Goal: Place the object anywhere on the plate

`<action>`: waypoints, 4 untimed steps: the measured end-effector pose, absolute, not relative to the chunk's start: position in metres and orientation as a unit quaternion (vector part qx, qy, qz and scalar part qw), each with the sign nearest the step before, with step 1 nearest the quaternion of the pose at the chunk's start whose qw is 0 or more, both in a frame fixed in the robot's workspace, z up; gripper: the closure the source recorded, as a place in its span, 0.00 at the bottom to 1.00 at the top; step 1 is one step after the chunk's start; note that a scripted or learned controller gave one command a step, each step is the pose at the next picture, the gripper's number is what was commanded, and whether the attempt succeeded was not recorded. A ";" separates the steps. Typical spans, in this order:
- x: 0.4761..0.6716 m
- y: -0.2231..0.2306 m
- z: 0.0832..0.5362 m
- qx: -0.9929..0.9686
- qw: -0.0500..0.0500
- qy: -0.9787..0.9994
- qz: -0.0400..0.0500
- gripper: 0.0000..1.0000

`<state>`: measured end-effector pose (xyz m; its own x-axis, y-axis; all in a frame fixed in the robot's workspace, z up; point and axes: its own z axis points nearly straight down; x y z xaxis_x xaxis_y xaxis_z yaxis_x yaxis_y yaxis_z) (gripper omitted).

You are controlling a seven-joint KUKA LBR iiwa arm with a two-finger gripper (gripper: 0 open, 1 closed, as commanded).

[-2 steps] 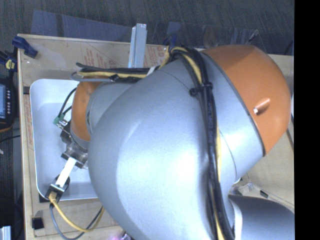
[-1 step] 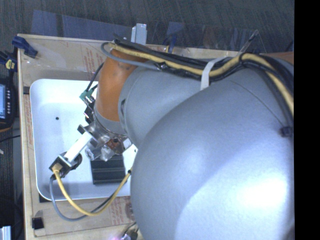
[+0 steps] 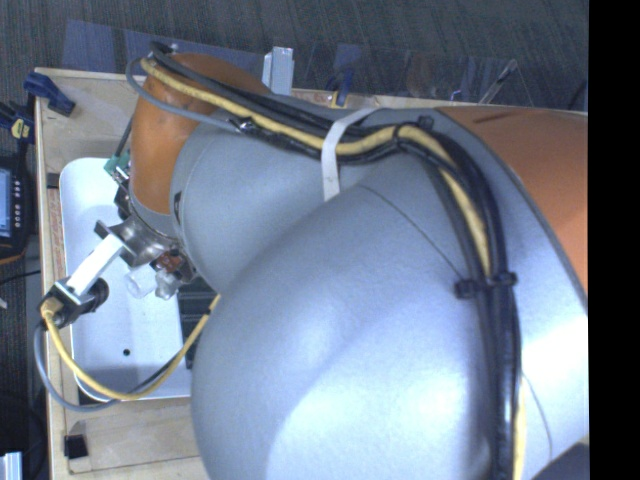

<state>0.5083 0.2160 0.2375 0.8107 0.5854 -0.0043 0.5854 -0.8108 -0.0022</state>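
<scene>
we see the arm spread across most of the bench, its grey body reaching in from the right and covering the middle and right side down to the near edge. the orange band stands above the wrist, over the far part of the left bin. a bundle of black and yellow cables runs along the top of the arm, held by a white tie. a yellow cable loops low over the near part of the left bin, close to its near edge.

the gripper hangs over the left bin, near that bin's right edge; we cannot tell how it stands, as the view there is cluttered. a white bar juts from the wrist toward the bin's left edge. the bin's bare white floor shows between the wrist and its near-left corner, with a small dark speck that may be the object, though it is too small to say. bare wood rims the bench's left and near edges.
</scene>
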 end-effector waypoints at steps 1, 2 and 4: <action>0.505 0.219 0.236 -0.780 0.003 -0.626 0.004 1.00; 0.476 0.161 0.319 -0.836 0.002 -0.548 0.000 1.00; 0.487 0.185 0.351 -0.874 0.001 -0.486 0.000 1.00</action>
